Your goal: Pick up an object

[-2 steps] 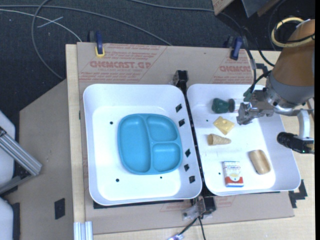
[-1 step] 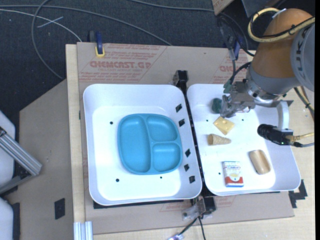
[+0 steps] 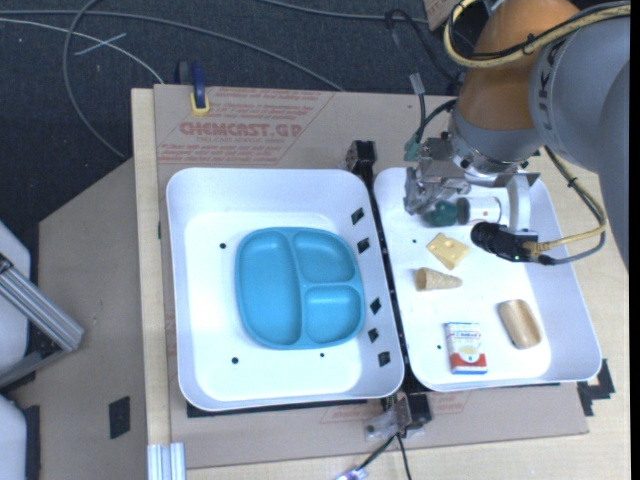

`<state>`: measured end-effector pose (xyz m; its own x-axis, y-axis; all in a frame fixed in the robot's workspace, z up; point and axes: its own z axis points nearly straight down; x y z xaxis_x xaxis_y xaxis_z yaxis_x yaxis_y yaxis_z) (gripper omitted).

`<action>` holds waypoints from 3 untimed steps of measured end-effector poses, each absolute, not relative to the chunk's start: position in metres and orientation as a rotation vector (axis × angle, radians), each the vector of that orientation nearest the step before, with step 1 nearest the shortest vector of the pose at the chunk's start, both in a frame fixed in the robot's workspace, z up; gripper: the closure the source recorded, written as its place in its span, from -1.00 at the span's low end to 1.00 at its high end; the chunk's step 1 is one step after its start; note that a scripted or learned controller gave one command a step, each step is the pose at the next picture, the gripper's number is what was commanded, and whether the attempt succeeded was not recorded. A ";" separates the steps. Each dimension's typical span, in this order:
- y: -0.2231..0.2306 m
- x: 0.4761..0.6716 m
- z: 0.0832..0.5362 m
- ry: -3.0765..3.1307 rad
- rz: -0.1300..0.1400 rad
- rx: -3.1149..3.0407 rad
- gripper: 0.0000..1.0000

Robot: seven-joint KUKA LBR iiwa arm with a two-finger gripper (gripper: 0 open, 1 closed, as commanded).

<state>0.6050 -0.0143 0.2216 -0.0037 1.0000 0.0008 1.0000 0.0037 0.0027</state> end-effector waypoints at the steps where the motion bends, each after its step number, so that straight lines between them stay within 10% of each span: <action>1: 0.033 0.623 0.213 2.226 0.003 2.216 1.00; 2: 0.083 0.651 0.229 2.227 0.007 2.214 1.00; 3: 0.080 0.650 0.228 2.223 0.000 2.220 -1.00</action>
